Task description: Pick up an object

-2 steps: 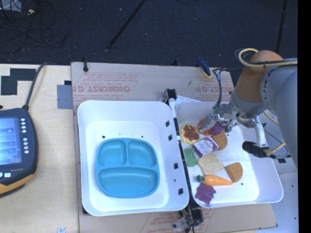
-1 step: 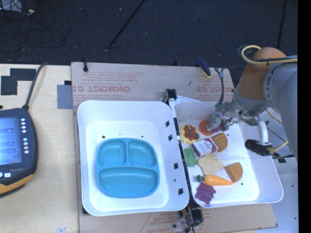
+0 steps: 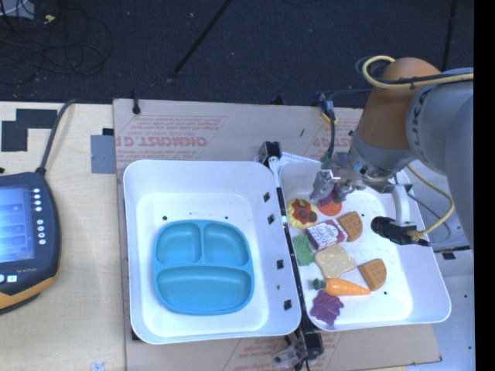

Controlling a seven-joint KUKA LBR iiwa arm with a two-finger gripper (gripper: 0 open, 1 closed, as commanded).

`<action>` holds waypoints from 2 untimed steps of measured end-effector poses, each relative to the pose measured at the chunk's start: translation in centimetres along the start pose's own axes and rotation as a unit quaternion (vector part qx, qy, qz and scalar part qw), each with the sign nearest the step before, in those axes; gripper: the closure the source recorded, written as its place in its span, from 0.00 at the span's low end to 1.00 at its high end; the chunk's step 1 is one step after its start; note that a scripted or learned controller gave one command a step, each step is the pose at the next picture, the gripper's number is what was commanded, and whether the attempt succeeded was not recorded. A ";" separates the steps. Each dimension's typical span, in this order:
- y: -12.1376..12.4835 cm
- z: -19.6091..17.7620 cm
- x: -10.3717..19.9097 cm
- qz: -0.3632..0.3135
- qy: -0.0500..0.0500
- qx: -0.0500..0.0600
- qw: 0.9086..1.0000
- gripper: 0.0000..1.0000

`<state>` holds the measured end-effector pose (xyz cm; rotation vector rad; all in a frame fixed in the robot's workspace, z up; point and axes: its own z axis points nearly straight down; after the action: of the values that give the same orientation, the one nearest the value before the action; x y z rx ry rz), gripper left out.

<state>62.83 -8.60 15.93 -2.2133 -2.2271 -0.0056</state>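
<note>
My gripper (image 3: 328, 190) hangs low over the back left part of the right bin (image 3: 421, 304). A small red round thing (image 3: 332, 206) sits right under its tip, partly covered by it; whether it is held is unclear. Close by lie a pizza slice (image 3: 300, 211), a purple packet (image 3: 325, 234) and a brown waffle piece (image 3: 350, 225). Further forward are a bread slice (image 3: 334, 260), a toast piece (image 3: 373, 273), a carrot (image 3: 345, 287), purple grapes (image 3: 327, 308) and a green piece (image 3: 302, 250).
The left bin (image 3: 147, 184) holds a blue divided plate (image 3: 203, 267). A handheld controller (image 3: 23, 238) lies on the bench at the far left. The right half of the right bin is bare white floor.
</note>
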 end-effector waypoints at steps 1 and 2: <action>-3.9 -5.2 2.1 0.002 -0.001 0.001 1.000 1.00; -7.0 -8.1 6.1 0.001 -0.001 0.002 1.000 1.00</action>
<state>55.81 -2.54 24.01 -2.2137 -2.2229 0.0012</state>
